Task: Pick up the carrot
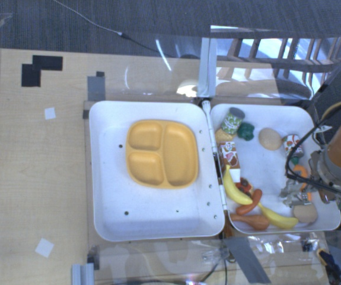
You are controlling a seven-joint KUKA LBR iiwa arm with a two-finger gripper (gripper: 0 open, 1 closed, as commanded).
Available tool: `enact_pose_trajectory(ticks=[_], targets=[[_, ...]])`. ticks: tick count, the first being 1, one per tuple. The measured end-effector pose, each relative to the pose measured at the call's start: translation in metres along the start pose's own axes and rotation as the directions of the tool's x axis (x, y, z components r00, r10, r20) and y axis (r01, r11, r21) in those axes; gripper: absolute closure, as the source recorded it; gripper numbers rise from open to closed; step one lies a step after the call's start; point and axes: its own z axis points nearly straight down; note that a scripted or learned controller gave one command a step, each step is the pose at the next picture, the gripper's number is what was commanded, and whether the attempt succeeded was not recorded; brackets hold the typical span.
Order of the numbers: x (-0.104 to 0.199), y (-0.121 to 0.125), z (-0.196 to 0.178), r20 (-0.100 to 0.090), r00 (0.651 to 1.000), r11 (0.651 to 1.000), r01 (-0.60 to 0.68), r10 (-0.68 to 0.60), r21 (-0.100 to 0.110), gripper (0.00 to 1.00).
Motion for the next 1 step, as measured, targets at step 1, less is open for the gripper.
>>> enact_pose_trajectory(ticks=[1], targets=[[-0.0368,0.0395,-0.1023,0.015,0.999,0.999,-0.049,0.049,0.002,1.00]])
